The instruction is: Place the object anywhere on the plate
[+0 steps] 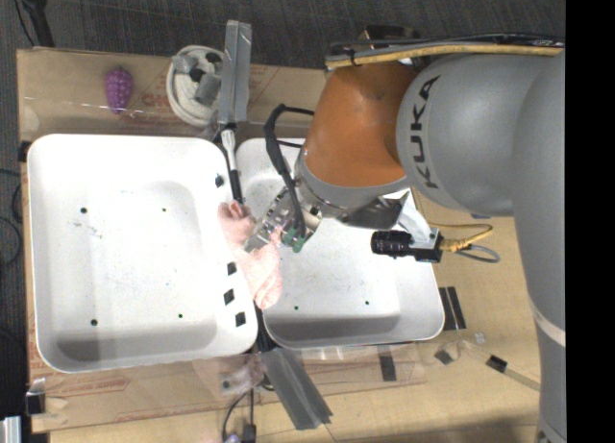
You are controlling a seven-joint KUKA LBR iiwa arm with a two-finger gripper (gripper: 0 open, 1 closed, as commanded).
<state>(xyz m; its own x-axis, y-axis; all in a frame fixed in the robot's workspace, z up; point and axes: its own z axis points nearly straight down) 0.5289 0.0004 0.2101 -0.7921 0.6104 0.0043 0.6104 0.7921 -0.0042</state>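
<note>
Pink, soft-looking stuff (258, 257) lies draped across the ridge where my two bins meet, partly over the left bin's (115, 249) right rim and partly down into the right bin (356, 307). I take it for the object I am meant to place, though its outline is blurred and I cannot say what it is. My pincer (272, 228) sits low at that same spot, its metal tip pressed in against the upper part of the pink stuff. Whether my pincer is spread or closed I cannot tell from this angle, nor whether anything is caught in it, because my own wrist and the orange band (354, 134) loom over it.

My grey arm (480, 124) comes in from the right and covers much of the right bin's upper half. A black cable (274, 148) loops beside my wrist, and a small black cylinder (399, 244) with a yellow lead hangs just right of it over the bin floor.

On the tabletop (67, 95) beyond the bins, a small purple item (118, 88) rests near the far left corner, well apart from everything else. A white round holder (197, 86) stands nearer the middle, and a grey bar (233, 71) runs just beside it down toward the bins.
</note>
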